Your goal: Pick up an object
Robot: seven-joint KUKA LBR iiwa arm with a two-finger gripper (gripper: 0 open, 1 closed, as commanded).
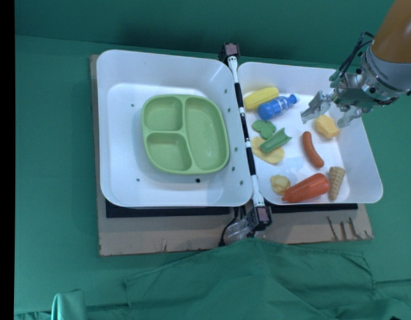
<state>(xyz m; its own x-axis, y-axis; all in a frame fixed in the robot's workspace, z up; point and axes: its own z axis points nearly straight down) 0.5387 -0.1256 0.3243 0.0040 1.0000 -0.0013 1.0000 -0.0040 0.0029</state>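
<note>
My gripper (332, 112) hangs over the right bin (362, 155), its two fingers spread open, one on each side above a small yellow-orange block (326, 127). Nothing is held between the fingers. Other toy foods lie in this bin: a corn cob (260, 97), a blue bottle (277, 106), a green pea pod (275, 141), an orange sausage (312, 149), a red-orange carrot (306, 188) and a waffle cone (336, 181).
The left bin (125, 79) holds a green divided plate (185, 133). A black-and-white hinge bar (244, 129) runs between the bins. Green cloth (258, 282) is bunched at the front of the bench.
</note>
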